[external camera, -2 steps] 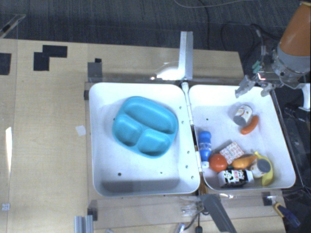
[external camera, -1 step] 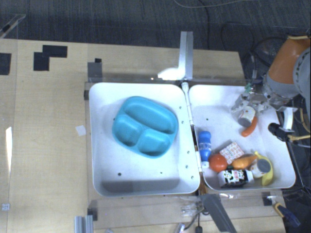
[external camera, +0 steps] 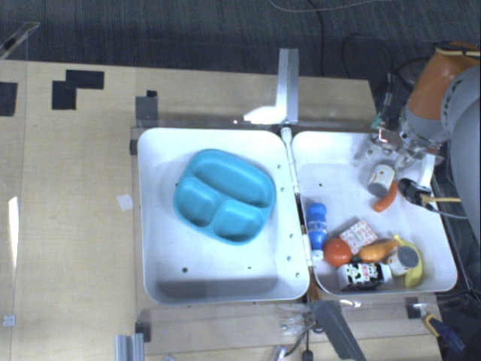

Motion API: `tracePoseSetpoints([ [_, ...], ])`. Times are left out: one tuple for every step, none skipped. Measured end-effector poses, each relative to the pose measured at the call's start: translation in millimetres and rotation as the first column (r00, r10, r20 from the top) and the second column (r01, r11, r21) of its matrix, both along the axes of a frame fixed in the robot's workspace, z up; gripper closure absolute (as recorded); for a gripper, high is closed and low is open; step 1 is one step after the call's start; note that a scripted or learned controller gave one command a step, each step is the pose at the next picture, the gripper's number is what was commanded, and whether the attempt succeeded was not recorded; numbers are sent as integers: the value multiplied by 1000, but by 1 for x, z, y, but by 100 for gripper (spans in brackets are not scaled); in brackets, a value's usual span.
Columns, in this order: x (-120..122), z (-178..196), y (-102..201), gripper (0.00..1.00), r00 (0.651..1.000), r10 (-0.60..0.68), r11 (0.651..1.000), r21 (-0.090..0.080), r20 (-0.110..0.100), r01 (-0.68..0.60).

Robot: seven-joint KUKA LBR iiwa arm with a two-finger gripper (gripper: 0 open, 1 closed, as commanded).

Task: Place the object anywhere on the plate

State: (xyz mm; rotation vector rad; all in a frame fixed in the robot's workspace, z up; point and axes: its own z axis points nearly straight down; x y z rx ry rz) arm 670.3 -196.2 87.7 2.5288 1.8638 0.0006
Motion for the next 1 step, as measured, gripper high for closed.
tracePoseSetpoints([
  [-20, 211, 10, 0, 966, -257, 966, -1, 6, 257],
])
